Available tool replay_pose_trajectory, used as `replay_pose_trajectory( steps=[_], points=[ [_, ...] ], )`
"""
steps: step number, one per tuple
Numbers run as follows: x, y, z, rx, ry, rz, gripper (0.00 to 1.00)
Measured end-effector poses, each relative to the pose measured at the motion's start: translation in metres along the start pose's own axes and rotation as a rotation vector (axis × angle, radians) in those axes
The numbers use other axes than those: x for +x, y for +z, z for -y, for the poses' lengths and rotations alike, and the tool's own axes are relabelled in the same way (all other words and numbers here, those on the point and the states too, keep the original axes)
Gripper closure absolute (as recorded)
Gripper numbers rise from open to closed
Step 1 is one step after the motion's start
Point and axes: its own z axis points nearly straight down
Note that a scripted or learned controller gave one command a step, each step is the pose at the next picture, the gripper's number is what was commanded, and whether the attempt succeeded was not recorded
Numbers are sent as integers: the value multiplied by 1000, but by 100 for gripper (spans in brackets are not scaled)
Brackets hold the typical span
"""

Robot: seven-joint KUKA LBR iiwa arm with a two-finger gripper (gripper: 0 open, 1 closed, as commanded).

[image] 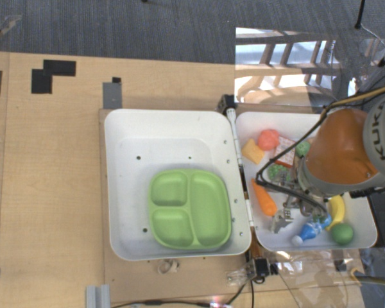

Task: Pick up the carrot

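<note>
The carrot (265,199) lies on the floor of the right bin (244,165), close to the bin's left wall, its length running slantwise. It sits just to the left of the claw (283,222) and a little above it in the view, near but apart; nothing grips it.

The claw hangs low over the bin floor, pointing down, and nothing shows between its fingers. Whether they stand apart or together I cannot tell (the metalwork there is small and tangled with cables).

Round the claw lie the other things: a blue toy (310,230) just to its right, a banana (337,210) beyond that, a green ball (341,233) further right and lower. Above the claw, past the carrot, are a yellow block (253,151) and a pinkish-red fruit (268,138). The arm (340,149) with its orange band covers the middle right of the bin.

Well to the claw's left, the left bin (125,140) holds a green tray (190,208).

As I judge it, the task is at the approach: the claw is down in the right bin beside the carrot, but the grasp and the lift are both not yet done
</note>
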Motion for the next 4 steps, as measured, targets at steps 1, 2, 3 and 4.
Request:
replay_pose_trajectory(
  steps=[1,2,3,4],
  points=[
    [1,1,1,3,393,-6,0],
    [-32,2,2,2,629,-9,0],
    [-36,-11,0,-1,620,1,100],
    [-30,-95,-56,5,1173,-10,100]
  ],
)
